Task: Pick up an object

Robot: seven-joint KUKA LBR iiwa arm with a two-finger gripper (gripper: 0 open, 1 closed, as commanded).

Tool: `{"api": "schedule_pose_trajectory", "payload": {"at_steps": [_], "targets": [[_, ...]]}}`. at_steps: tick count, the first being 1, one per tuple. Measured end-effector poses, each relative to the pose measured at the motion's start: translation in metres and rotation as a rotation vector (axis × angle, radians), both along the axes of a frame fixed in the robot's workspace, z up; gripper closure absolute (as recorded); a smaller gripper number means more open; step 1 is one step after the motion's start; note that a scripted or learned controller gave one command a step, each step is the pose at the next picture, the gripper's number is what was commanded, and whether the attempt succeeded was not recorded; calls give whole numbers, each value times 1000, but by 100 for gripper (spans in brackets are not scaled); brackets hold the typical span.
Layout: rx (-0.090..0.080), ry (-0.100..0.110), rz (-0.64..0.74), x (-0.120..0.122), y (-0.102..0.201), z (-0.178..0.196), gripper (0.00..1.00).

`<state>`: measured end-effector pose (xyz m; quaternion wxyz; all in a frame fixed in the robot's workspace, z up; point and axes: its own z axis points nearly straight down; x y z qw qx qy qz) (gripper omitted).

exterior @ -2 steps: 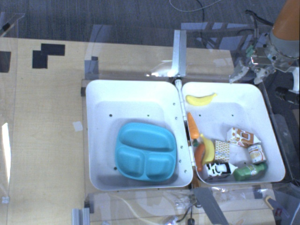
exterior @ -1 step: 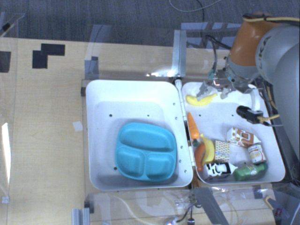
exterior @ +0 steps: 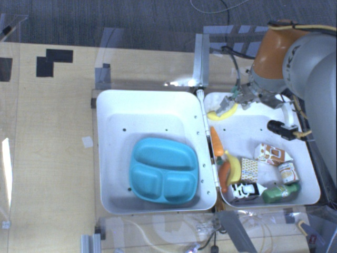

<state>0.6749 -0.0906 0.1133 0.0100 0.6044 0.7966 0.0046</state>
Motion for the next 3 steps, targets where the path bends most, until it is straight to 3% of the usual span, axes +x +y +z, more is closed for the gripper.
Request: {"api": "schedule_pose_trajectory", "payload": {"at_steps": [1,2,3], "targets": [[9,-4,-123,3,0,-8,0],[6,-22,-124,8,-3,13,100],[7,13,-107,-4,83,75,100]]}}
